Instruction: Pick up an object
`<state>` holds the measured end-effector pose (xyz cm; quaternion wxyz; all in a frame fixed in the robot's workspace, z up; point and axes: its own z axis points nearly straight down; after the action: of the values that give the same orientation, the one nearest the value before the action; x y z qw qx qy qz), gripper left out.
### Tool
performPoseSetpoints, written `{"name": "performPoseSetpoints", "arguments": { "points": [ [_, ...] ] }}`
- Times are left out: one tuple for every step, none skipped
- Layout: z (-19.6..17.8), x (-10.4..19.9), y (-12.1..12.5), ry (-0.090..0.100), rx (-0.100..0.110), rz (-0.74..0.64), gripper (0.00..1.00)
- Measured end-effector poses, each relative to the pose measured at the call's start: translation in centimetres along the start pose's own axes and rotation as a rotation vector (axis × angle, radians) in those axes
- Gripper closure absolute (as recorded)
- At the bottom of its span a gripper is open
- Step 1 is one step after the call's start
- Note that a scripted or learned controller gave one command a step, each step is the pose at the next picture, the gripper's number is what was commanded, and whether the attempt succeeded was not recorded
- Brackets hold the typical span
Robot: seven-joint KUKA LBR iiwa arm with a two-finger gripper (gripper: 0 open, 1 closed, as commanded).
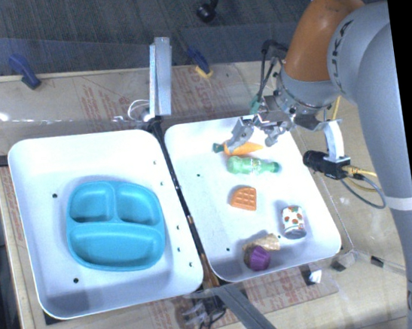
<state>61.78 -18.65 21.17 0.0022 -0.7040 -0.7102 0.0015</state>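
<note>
Hovering low at the far end of the right bin, the claw is seen with fingers spread open — an orange carrot toy lies just beneath it, ungripped, with a green bottle just nearer the camera.

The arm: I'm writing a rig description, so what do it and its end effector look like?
The arm is bulky, rounded and grey, with an orange band above the wrist. The end effector is small, metallic and grey. Thin cables run along the wrist.
</note>
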Motion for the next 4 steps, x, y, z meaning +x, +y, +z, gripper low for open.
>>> {"name": "performPoseSetpoints", "arguments": {
  "points": [
    [12.1, -0.9, 3.7, 0.001, 0.002, -0.003, 0.0],
    [11.0, -0.7, 3.8, 0.001, 0.001, -0.011, 1.0],
    [11.0, -0.7, 3.8, 0.001, 0.002, -0.012, 0.0],
    [12.0, 1.2, -1.1, -0.001, -0.001, 0.003, 0.0]
  ]
}}
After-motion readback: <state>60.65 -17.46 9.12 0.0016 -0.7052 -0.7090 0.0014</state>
